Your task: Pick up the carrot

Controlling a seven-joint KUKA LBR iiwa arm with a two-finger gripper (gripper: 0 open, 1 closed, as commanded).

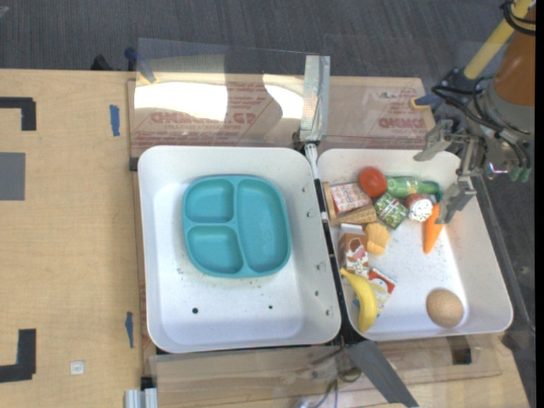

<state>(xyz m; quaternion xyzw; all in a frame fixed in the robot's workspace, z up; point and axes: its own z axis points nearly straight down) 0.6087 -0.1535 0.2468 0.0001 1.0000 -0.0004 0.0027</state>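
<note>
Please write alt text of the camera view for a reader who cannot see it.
The gripper hangs over the right bin, just above the carrot, which lies among other toy foods. A teal divided plate sits in the left bin.

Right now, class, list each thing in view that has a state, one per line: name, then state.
carrot: lying in the right bin, not gripped
gripper: above the right bin, beside the carrot's top end
banana: lying flat, unpeeled
egg: whole, resting apart
teal divided plate: upright in the left bin

Carrot (pixel 433 229) in right bin (pixel 489 266), beside hand (pixel 448 170)
</note>
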